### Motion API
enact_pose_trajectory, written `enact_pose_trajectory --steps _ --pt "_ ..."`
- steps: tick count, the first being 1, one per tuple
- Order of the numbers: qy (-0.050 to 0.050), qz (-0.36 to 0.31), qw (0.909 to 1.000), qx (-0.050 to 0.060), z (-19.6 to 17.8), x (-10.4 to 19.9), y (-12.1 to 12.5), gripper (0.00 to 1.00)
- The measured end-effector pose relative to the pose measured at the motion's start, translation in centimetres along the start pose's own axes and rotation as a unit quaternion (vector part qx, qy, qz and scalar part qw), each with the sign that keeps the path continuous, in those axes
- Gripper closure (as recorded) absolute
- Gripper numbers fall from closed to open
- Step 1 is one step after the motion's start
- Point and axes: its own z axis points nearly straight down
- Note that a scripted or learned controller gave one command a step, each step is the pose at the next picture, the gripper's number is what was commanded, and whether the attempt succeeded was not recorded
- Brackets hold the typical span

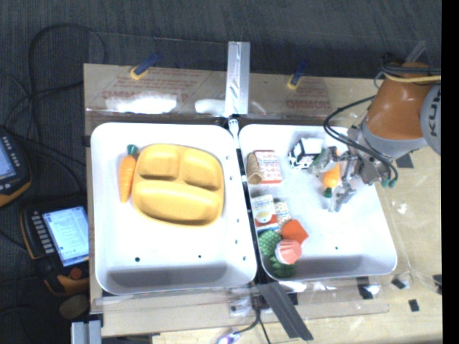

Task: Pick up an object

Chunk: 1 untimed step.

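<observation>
Dark carpet surrounds the counter point(97, 84), which carries two white bins side by side. At the left, the left bin point(107, 249) holds a carrot point(127, 176) along its left wall and, touching or just beside it, a yellow sectioned tray point(179, 183). Moving right, the right bin point(358, 253) keeps a cluster along its left wall: a brown-and-red box point(263, 167) at the far end, small packets point(269, 211) below it, then an orange piece point(293, 229), a pink cup point(288, 251) and a green item point(270, 244) at the near end. Further right, a black-and-white item point(305, 151) lies at the far side. Just right of it is a small orange object point(330, 175), right at the pincer point(343, 189), which hangs low over the bin's right half. Whether its fingers are spread or closed on that object I cannot tell, as the wrist hardware blurs into them. By my reading the grasp is at most being attempted; a confirmed grip and the lift are still left.
</observation>
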Motion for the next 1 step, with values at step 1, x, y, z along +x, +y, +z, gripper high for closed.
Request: enact_pose_trajectory --steps 1 --pt "0.006 0.063 0.9980 -0.002 1.11 -1.34 1.60 0.00"
